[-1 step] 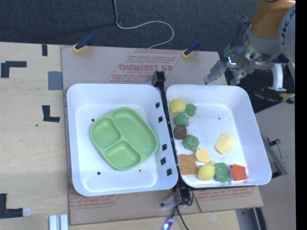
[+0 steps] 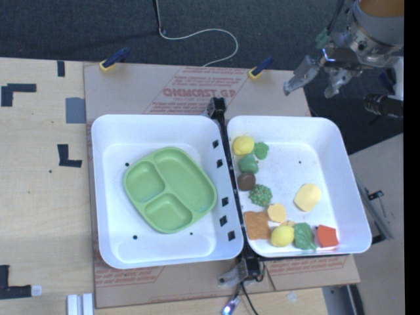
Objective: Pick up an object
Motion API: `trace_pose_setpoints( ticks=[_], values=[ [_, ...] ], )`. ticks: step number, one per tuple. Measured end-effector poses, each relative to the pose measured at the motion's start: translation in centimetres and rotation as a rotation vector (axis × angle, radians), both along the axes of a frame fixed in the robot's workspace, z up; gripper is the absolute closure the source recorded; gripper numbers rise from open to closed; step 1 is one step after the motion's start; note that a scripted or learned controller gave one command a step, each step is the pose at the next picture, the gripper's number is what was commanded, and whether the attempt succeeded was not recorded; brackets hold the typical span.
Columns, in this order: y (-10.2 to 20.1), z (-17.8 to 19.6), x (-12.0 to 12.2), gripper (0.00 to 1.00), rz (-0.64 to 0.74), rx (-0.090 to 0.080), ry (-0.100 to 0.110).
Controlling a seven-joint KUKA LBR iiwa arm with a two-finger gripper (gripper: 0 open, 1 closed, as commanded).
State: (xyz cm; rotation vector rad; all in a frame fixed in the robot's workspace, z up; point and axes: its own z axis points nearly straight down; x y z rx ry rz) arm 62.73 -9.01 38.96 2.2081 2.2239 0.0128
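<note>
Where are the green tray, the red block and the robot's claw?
green tray (image 2: 190, 182), camera view, on the bare middle ridge between its compartments.
red block (image 2: 327, 236), camera view, on its top face.
claw (image 2: 317, 79), camera view, midway between its two open fingertips.

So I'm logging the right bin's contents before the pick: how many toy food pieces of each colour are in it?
Yellow: 4
Green: 4
Orange: 1
Red-orange: 1
Brown: 1
Total: 11
</note>
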Motion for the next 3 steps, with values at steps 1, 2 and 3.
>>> trace_pose_setpoints(
  ticks=[1,2,3],
  values=[
    [-0.3,0.1,0.1,1.00,-0.004,-0.002,0.011],
    [7.0,-0.2,-9.2,1.00,0.001,0.003,0.016],
    [15.2,0.0,-10.2,1.00,0.002,0.001,0.014]
  ],
)
